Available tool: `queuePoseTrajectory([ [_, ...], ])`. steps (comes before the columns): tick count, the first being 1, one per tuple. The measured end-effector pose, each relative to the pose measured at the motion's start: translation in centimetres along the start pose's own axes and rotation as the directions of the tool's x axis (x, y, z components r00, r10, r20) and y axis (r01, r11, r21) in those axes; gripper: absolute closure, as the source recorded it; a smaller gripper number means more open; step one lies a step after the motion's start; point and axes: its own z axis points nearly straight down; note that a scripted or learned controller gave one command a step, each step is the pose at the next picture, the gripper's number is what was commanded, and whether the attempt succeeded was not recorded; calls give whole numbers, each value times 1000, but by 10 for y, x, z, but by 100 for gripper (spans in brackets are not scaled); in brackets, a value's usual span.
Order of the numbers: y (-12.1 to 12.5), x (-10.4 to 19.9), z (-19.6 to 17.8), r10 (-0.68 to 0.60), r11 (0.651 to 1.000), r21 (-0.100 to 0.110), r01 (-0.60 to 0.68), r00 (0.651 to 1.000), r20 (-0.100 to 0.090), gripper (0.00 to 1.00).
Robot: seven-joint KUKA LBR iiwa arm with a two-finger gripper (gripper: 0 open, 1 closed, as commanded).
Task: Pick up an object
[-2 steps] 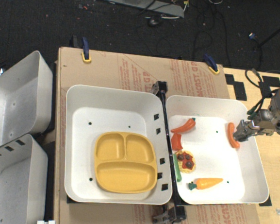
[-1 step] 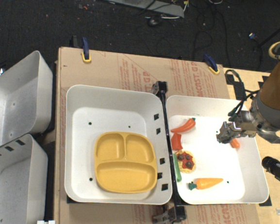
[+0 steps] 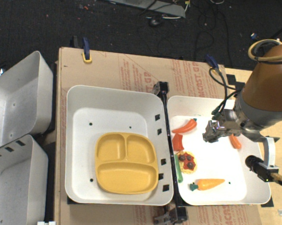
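Note:
My gripper [image 3: 212,133] hangs over the upper middle of the right bin [image 3: 237,191]. A red chili pepper [image 3: 185,126] lies just to its left, apart from it. A small orange piece [image 3: 235,141] lies close on its right, partly under the wrist. Further down the bin are a red piece [image 3: 177,142], a green stick [image 3: 179,168] along the left wall, a small yellow round piece with dark red toppings [image 3: 188,162] and an orange carrot with a green top [image 3: 207,184]. Nothing shows between the fingers.
The left bin [image 3: 80,129] holds a yellow divided plate [image 3: 126,162]. A black divider [image 3: 164,136] runs between the two bins. Spare white bins [image 3: 12,123] are stacked off the bench at the left. The arm reaches in from the right.

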Motion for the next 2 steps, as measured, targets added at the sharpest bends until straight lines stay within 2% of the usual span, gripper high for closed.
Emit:
queuePoseTrajectory([
  [1, 8, 51, -6, -1, 1000, -1, 1, 1000, -1, 100],
  [2, 12, 115, 2, -2, 1000, 0, 2, 1000, -1, 100],
])
